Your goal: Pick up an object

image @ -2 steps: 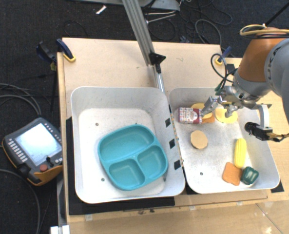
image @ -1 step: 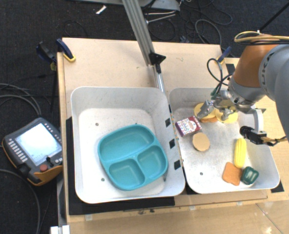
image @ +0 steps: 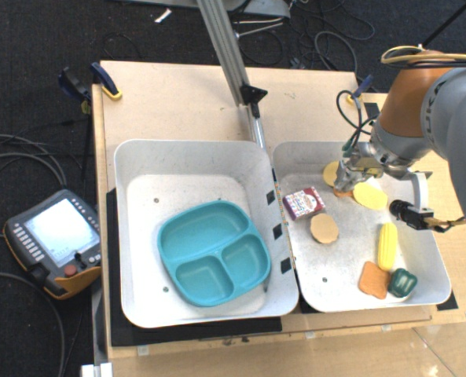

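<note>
I see the claw (image: 344, 181) down in the right bin (image: 295, 157), near its far edge, hanging from the grey arm (image: 453, 124) with the orange band (image: 409, 93) that comes in from the right side of the worktop (image: 177, 100). From this angle I cannot tell how the claw is set or whether anything sits in it. Its tip is right at a small orange-yellow piece (image: 332, 170) and just beside a pale yellow oval piece (image: 369, 195) that lies toward the bin's right edge; I cannot say whether it touches either.

Toward the bin's left edge I see a small maroon-and-white packet (image: 303, 203), tilted, and just in front of it a tan round disc (image: 324, 229), near the bin's middle. Along the right edge lies a yellow corn cob (image: 387, 244), pointing from far to near. In the near right corner sit an orange wedge-shaped piece (image: 373, 280) and a dark green pepper-like toy (image: 401, 283), side by side and touching or nearly so.

The left bin (image: 130, 163) holds a teal divided tray (image: 213, 251) with three compartments, set at a slant near its middle. A metal pole (image: 229, 42) crosses the far edge of the worktop down to where the bins meet. On the floor off the left edge I see a control pendant (image: 56, 242) with a lit screen.
</note>
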Controlling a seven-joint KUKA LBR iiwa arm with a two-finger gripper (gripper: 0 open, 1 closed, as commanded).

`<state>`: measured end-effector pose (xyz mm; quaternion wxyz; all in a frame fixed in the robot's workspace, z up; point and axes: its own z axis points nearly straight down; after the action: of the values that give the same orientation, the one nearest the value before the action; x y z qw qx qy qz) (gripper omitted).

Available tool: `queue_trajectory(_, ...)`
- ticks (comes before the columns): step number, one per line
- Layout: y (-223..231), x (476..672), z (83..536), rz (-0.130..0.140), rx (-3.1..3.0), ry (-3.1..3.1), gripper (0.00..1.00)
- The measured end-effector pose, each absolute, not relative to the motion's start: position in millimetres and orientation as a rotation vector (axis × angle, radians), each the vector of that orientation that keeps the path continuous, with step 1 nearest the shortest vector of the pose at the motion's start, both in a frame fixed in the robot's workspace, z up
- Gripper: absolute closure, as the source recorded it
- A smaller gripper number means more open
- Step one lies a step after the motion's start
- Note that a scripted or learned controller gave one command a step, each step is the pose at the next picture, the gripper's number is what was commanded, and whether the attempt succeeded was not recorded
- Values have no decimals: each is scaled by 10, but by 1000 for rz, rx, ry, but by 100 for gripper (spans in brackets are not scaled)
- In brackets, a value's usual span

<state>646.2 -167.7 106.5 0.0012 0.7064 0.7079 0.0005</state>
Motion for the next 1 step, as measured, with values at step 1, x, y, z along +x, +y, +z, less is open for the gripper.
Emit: queue_trajectory(1,-1639,6439,1692,6,2214,2220,100)
